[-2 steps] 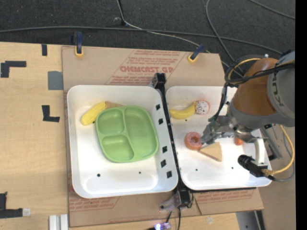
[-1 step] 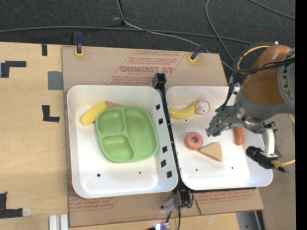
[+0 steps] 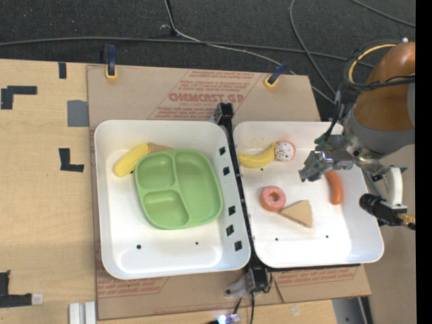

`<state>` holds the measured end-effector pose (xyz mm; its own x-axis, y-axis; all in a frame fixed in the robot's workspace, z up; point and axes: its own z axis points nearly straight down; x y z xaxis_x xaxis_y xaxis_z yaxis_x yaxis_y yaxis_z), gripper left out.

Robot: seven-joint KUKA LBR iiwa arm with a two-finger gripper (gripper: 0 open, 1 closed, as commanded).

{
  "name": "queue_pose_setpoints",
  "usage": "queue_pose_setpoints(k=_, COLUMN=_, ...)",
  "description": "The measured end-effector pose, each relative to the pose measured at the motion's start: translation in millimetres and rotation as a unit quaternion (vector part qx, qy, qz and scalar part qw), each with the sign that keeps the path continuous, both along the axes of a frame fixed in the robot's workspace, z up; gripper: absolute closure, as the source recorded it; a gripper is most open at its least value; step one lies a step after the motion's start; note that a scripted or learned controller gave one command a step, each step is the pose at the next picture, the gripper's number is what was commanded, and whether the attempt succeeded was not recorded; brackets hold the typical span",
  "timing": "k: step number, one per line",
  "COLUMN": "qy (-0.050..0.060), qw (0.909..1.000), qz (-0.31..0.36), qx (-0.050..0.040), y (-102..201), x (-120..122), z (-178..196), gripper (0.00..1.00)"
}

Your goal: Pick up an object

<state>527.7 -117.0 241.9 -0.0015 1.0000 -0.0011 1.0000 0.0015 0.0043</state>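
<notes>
The right bin [image 3: 351, 248] holds a yellow banana [image 3: 258, 157], a small speckled white ball [image 3: 285, 151], a pink-iced donut [image 3: 273, 198], a tan wedge of bread or cheese [image 3: 298, 213] and an orange-red sausage [image 3: 335, 187]. My gripper [image 3: 317, 165] hangs low over the right bin's upper right part, just left of the sausage's upper end and right of the ball. Nothing shows between its dark fingers. In the left bin [image 3: 121, 248] a green divided plate [image 3: 178, 187] lies with a yellow corn cob [image 3: 130, 159] at its upper left edge.
A black divider [image 3: 233, 181] runs where the two bins meet. Both bins sit on a cardboard sheet [image 3: 196, 93] held by clamps at the back. Cables [image 3: 324, 19] trail across the dark surface behind. The grey arm [image 3: 381, 106] rises over the right bin's right edge.
</notes>
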Motion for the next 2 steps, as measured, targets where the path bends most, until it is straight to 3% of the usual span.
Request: queue_pose_setpoints(k=2, qy=0.003, qw=1.0000, qz=0.003, qx=0.0009, y=113.1, x=55.0, z=-14.2, gripper=1.00)
